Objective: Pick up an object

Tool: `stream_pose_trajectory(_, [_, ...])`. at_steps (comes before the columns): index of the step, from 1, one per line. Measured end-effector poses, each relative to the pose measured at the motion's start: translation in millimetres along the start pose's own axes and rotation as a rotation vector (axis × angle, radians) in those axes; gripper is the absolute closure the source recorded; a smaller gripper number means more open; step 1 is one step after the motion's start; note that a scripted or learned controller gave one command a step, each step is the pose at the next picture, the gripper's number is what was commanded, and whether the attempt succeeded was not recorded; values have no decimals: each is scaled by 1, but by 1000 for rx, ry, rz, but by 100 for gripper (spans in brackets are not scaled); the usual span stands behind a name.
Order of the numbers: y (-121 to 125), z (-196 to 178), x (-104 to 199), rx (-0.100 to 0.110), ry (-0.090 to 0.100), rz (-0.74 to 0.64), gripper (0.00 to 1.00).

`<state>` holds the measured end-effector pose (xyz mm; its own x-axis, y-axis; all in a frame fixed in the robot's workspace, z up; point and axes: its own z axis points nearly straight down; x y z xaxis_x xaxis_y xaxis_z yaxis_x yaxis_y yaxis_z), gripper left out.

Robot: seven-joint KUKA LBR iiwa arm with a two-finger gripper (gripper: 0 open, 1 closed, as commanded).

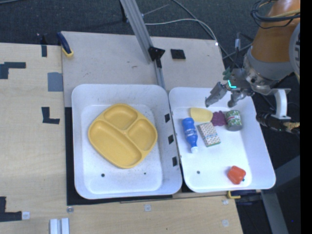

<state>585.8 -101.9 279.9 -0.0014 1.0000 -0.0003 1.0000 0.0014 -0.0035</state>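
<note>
Two shallow white plastic bins sit side by side on a pale wooden bench. The left bin [80, 130] holds a yellow plastic plate divided into three compartments [123, 135], lying flat and slightly turned. The right bin [258, 150] holds the loose objects. Near its middle lies a blue plastic bottle with a white cap [189, 133], on its side with the cap toward the near edge; just beside it, on the right, is a small speckled tan box [209, 134]. Behind these lies a pale yellow wedge-shaped piece [200, 114], followed to the right by a small dark purple object [219, 118], whose form is too small to tell, and a green-labelled can lying on its side [234, 120]; the three form a close row. A small red-orange object [236, 174] rests well apart from them near the bin's front right corner. The grey arm with its orange band [278, 30] reaches in from the right, and its two-finger gripper [224, 97] hangs over the back of the right bin, above the yellow wedge and the purple object. The fingers [213, 96] stand spread apart with nothing between them, and no object is lifted. A slanted grey metal post [139, 26] crosses the back of the bench, and a blue and yellow clamp [65, 44] sits at its far left corner.
</note>
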Motion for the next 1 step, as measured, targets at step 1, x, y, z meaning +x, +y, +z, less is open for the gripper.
stream_pose_trajectory(1, [0,-1,0,-2,0,0,0])
